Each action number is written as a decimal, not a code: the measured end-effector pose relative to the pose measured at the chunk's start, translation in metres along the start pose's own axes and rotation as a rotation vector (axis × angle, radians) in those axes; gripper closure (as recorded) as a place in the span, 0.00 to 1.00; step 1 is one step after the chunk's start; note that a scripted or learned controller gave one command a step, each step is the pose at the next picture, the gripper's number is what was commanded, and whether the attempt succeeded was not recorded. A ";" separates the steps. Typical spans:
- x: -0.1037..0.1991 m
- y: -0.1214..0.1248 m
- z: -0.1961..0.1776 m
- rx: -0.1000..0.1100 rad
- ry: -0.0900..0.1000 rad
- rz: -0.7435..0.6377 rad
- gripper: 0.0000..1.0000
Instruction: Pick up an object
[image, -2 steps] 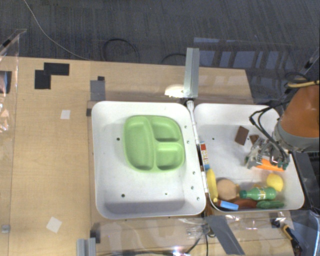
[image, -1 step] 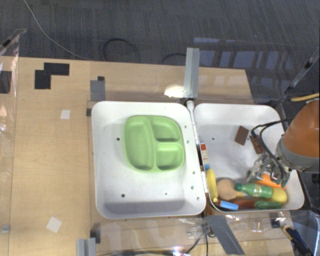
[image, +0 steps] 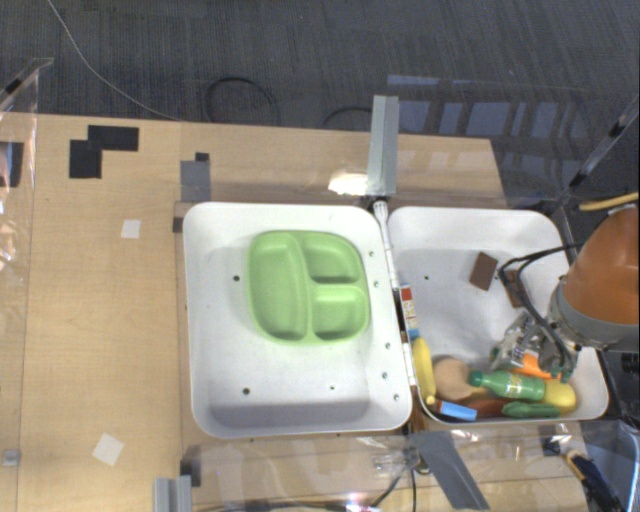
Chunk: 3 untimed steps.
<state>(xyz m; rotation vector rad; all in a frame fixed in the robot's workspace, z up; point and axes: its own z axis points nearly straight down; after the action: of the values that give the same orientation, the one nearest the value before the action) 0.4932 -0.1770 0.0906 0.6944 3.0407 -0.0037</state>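
Note:
My gripper (image: 532, 350) hangs low over the front right corner of the right bin (image: 450, 235), just above a pile of toy foods. Directly beneath it lie a green bottle (image: 508, 383) and a small orange piece (image: 536, 369). A yellow item (image: 562, 398) and a green item (image: 531, 408) lie at the bin's front wall. Further left are a beige round item (image: 452, 375), a yellow banana (image: 424, 366), a blue piece (image: 458, 410) and a dark red piece (image: 483, 404). A brown block (image: 484, 270) lies alone toward the back of the bin.
The left bin (image: 215, 400) holds a green divided plate (image: 306, 285). The arm's orange band (image: 605, 280) and a black cable (image: 530, 262) hang over the right bin's right side. A grey post (image: 383, 140) stands behind the divider between the bins.

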 end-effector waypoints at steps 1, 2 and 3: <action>0.013 0.026 -0.001 0.000 0.001 -0.070 0.00; 0.018 0.058 -0.001 -0.002 0.001 -0.065 0.00; 0.003 0.016 -0.044 -0.002 0.012 -0.378 0.00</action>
<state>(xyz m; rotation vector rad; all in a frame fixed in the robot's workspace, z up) 0.4963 -0.1606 0.1343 0.1106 3.1293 -0.0033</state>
